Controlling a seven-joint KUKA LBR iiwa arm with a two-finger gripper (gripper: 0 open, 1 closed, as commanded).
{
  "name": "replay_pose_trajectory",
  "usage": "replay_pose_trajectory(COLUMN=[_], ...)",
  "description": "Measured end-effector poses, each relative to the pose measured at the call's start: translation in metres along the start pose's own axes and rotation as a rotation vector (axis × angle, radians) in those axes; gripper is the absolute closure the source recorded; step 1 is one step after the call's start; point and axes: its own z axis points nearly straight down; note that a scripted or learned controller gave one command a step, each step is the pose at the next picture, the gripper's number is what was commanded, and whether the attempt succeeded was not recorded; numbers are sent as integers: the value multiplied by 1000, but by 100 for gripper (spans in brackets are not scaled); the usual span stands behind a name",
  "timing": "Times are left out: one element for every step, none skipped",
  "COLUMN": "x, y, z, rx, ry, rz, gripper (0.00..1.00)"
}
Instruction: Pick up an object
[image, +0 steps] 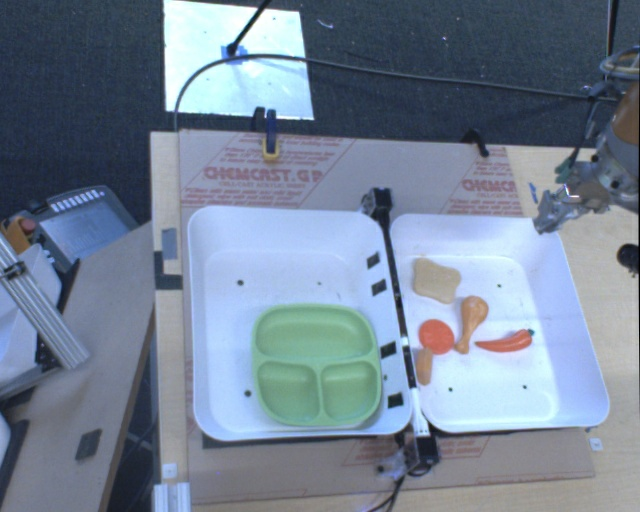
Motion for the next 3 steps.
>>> replay_pose_trajectory(x=[57, 109, 163], y=[-3, -8, -13], z=[-8, 7, -1], rx=[4, 7, 6], ry=[3, 4, 4], rz=[-5, -4, -5], gripper=[100, 100, 100])
